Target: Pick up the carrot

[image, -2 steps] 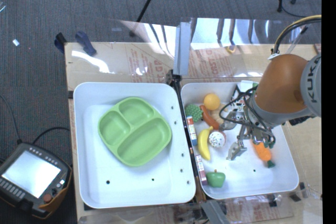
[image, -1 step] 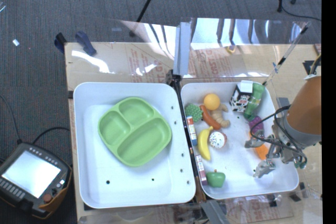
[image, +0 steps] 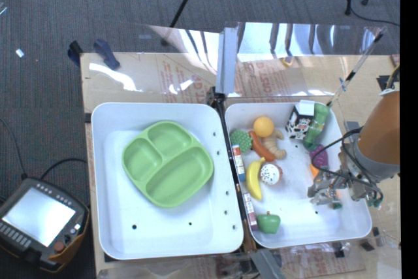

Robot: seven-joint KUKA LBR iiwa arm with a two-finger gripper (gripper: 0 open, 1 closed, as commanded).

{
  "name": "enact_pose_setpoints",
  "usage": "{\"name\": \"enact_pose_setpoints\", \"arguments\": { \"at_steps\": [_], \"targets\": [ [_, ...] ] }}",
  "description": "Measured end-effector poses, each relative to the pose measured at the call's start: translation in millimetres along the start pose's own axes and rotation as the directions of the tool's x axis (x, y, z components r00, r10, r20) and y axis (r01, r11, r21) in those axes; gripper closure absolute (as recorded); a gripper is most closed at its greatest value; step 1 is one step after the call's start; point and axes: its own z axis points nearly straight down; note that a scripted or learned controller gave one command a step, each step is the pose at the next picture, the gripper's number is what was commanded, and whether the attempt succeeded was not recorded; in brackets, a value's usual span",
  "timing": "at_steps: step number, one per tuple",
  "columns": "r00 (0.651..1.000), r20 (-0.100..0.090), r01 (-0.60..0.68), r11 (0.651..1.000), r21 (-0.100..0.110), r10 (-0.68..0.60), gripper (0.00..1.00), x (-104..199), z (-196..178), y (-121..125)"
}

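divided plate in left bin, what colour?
Light green divided plate, clearest in the camera view.

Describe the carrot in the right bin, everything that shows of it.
The carrot is a small orange-red toy, plastic by its sheen, long and tapered. It lies flat on the floor of the right bin, slanting from upper left to lower right in the camera view. It touches or overlaps the orange ball above it and the beige piece at its right. The spiky green toy sits at its left. The gripper is well apart from it.

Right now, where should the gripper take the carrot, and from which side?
Grip the carrot mid-length from above, fingers across its narrow width. It lies flat and slanted, with the orange ball and green fruit crowding its upper end. The gripper sits well to the right.
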Motion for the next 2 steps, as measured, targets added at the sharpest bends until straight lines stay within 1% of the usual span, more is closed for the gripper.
{"name": "enact_pose_setpoints", "arguments": {
  "at_steps": [1,2],
  "targets": [
    [0.999,-0.001,-0.036,0.999,-0.003,0.036,1.0,4,-9,1],
    [0.992,-0.002,-0.125,0.992,-0.001,0.125,1.0,16,-10,0]
  ]
}}
